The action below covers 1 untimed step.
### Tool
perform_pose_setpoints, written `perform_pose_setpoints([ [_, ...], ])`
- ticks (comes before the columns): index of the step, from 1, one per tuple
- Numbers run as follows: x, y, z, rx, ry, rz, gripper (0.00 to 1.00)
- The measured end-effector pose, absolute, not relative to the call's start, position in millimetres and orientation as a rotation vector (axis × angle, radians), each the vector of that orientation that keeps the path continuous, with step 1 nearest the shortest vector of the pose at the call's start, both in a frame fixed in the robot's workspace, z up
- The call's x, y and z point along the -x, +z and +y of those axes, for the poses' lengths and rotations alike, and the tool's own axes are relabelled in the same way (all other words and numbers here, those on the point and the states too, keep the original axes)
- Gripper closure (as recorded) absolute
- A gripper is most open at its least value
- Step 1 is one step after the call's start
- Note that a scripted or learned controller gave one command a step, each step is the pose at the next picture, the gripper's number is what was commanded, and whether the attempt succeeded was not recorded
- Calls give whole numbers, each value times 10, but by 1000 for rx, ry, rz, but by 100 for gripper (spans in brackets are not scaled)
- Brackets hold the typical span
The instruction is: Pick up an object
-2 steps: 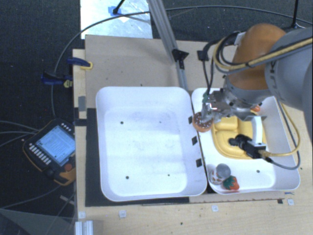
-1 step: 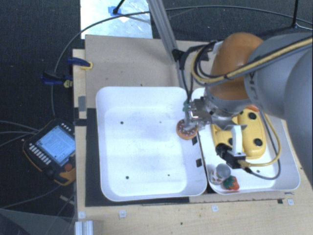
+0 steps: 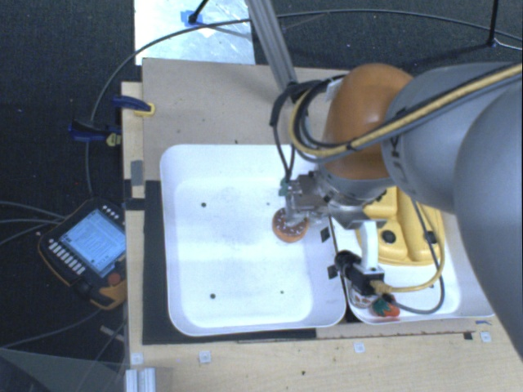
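Arm enters from 3 o'clock, orange band and grey wrist over the seam between the two bins. Pincer [image 3: 296, 207] sits low at the left bin's [image 3: 188, 243] right edge, roughly 3 o'clock of that bin. Directly under it, touching or nearly so: a small round brown object [image 3: 288, 229], disc-like, pale speckling on top, lying on the bin floor just beside the right wall.

Pincer state: cannot tell. Wrist housing and cables hide the tips.

Right bin [image 3: 458, 300] carries a yellow object [image 3: 402, 233], largely under the arm, and a small red-and-green item [image 3: 384, 307] near its 7 o'clock corner. Neither is near the pincer.

Step in hand, as judged: the descent or grasp attempt on the brown disc. No lift evident; disc appears to rest on the floor.

Next move calls for: a firm close across the disc, then a straight rise. Flat disc close to the wall could slip out or be pushed against the rim.

On the desk's 9 o'clock side, a teach pendant [image 3: 86, 247].
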<state>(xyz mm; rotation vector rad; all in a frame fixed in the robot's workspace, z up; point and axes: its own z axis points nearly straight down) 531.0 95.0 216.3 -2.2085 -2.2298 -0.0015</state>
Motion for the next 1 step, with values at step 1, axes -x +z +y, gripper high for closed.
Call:
perform_pose_setpoints([
  [1,-5317,2164,921,2216,-1,-2225,0],
])
